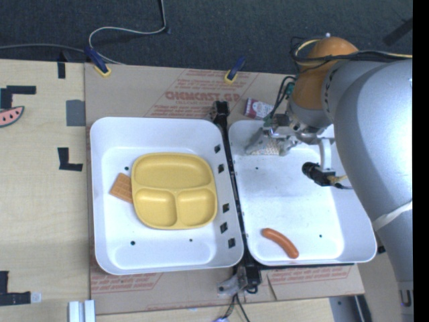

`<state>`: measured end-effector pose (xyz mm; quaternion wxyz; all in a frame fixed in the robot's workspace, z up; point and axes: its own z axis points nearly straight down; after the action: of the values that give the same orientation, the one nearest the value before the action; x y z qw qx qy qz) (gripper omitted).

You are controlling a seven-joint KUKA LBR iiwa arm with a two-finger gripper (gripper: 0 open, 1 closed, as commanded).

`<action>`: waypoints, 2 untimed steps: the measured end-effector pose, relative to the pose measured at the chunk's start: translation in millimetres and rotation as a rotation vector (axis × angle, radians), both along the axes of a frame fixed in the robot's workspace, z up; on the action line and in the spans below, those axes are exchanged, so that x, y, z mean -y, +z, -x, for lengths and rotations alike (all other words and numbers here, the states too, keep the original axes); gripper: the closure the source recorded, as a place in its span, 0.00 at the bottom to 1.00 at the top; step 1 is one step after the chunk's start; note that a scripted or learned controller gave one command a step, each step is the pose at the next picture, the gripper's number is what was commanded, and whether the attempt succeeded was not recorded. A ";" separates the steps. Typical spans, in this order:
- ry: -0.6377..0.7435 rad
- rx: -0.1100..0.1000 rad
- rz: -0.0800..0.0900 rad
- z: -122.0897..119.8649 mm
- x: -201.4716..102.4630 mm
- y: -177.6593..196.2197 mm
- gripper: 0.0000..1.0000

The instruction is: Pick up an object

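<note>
On the left, a white bin (107, 200) carries a yellow 3-compartment tray (175, 188), with a brown waffle-like piece (121, 188) tucked against the tray's left edge. Over to the right bin (335, 213): an orange-red sausage (279, 242) lies near its front wall, well apart from the arm. Up at that bin's back left corner the gripper (271, 139) hangs low over the rim, something pale and speckled showing just beneath it. Whether the gripper is released or clenched, I cannot tell. The grey arm (375, 139) sweeps in from the right.
</note>
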<state>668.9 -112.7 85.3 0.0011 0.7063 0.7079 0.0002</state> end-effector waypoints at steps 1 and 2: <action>0.001 -0.002 0.003 0.4 0.2 9.5 1.00; 0.000 0.000 -0.001 34.1 -63.7 99.5 1.00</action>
<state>634.8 -49.1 184.9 0.0005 0.7061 0.7081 0.0005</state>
